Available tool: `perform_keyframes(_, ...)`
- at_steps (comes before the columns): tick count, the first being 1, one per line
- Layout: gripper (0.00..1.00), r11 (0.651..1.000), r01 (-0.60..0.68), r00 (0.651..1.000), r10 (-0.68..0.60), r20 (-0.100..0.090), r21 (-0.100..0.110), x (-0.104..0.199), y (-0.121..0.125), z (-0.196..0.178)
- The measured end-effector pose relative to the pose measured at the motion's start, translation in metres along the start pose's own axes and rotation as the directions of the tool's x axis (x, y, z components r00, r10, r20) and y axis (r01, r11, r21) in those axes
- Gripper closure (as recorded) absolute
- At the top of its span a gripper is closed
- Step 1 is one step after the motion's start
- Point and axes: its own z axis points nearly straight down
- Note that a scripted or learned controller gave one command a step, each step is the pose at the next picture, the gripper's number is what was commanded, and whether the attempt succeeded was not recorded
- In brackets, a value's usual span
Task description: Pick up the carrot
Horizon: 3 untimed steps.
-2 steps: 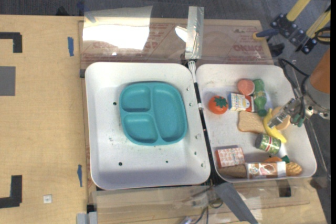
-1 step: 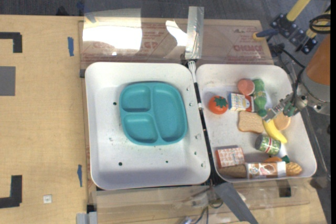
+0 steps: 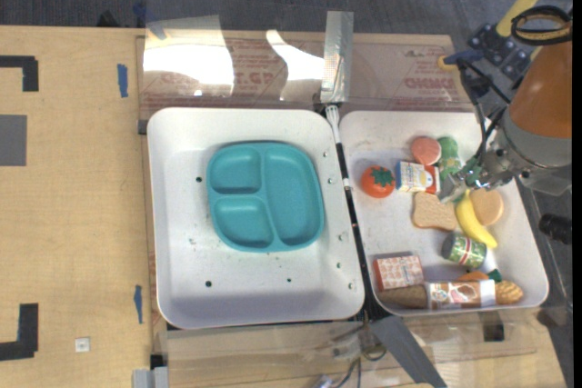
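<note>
We are judging the carrot [image 3: 426, 149] light, stiff and slippery, best gripped across its orange middle, and we are failing to tell whether the gripper [image 3: 475, 176] is open or closed.

Single fixed camera, high above the bench, looking down at a slant. Both shallow white plastic bins [image 3: 168, 223] sit mid-frame, moderately far off. Grey-and-orange arm [image 3: 546, 104] enters from frame right.

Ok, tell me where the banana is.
The banana lies in the right bin, toward its right side, between the bread slice and a round tan item.
</note>
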Motion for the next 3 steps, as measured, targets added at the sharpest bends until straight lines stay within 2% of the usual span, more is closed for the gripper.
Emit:
perform_keyframes(1,1.00,0.969,0.247,0.969,-0.247,0.006,-0.004,-0.056,0.028,-0.169)
perform_keyframes(2,1.00,0.945,0.326,0.945,-0.326,-0.014,0.012,-0.023,0.038,0.003)
perform_keyframes(3,1.00,0.723,0.691,0.723,-0.691,0.006,0.000,-0.091,0.041,-0.043)
